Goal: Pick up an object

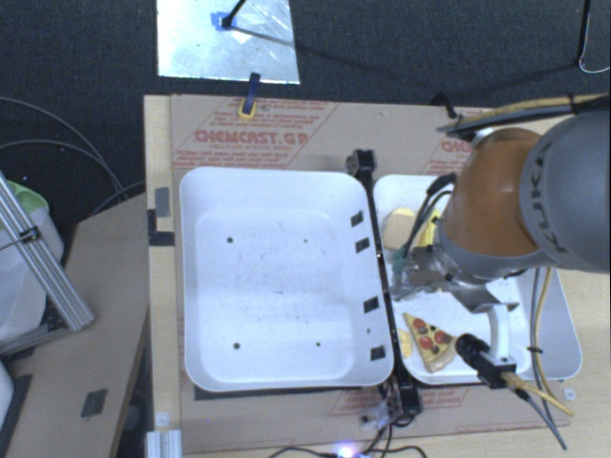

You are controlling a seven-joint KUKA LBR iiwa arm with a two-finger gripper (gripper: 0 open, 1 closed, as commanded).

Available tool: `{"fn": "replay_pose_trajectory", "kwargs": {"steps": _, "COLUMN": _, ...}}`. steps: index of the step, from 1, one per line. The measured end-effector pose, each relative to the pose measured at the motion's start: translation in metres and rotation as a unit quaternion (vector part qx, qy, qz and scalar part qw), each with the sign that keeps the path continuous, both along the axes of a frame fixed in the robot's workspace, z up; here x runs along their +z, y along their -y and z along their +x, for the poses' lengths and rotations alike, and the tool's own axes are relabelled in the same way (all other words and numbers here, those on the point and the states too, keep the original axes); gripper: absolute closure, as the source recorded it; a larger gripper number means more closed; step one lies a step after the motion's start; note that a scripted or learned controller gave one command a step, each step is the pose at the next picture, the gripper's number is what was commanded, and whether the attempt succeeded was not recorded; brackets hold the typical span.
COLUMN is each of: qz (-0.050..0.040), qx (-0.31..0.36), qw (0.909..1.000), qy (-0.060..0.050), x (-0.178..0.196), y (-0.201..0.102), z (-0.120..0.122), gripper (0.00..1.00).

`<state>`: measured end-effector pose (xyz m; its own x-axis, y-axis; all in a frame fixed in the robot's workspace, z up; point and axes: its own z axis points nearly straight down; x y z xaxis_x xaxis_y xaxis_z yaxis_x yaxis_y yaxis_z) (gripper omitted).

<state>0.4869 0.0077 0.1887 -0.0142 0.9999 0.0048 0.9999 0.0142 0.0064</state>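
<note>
We're seeing the arm (pixel 516 194) reaching in from the right and hanging over the right bin (pixel 563 351), w/ the gripper (pixel 412 280) sitting low near that bin's left wall; can't tell how the jaws are standing, the wrist is hiding them. A pizza-slice toy (pixel 430 342) is lying at the bin's front-left, just below the gripper, and a pale yellow obj (pixel 398 225) is lying at its back-left, partly under the arm. The left bin (pixel 277 275) is sitting alongside, touching the right one.
</note>
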Motion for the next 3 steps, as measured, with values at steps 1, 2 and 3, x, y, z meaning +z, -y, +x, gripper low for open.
{"fn": "replay_pose_trajectory", "kwargs": {"steps": 1, "qz": -0.0012, "qx": -0.002, "qw": 1.0000, "qy": 0.001, "x": 0.071, "y": -0.053, "z": 0.001, "gripper": 1.00}}
{"fn": "replay_pose_trajectory", "kwargs": {"steps": 2, "qz": -0.0021, "qx": -0.005, "qw": 1.0000, "qy": -0.001, "x": 0.092, "y": -0.050, "z": 0.001, "gripper": 1.00}}
{"fn": "replay_pose_trajectory", "kwargs": {"steps": 3, "qz": -0.0015, "qx": -0.004, "qw": 1.0000, "qy": 0.002, "x": 0.191, "y": -0.051, "z": 0.001, "gripper": 1.00}}
